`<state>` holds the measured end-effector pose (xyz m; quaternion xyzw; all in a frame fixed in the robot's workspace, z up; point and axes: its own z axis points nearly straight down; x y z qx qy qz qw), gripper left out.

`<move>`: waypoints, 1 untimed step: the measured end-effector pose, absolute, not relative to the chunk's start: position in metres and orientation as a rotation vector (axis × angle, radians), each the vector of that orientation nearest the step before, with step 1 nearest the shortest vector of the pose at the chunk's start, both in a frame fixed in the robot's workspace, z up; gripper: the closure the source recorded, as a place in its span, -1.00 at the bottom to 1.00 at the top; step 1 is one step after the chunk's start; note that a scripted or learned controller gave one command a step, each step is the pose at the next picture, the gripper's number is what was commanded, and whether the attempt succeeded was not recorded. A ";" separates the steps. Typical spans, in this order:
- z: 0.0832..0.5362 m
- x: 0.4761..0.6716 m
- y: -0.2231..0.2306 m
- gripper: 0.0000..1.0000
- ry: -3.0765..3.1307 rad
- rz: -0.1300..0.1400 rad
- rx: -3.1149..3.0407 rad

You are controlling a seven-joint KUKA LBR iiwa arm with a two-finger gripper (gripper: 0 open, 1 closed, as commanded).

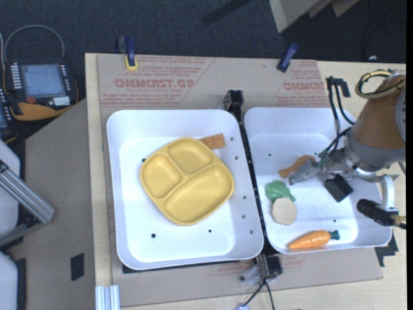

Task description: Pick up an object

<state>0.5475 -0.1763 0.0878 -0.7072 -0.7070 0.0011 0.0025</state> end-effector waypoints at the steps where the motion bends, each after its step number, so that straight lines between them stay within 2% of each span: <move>1: 0.101 0.549 -0.177 1.00 -2.221 0.000 -2.223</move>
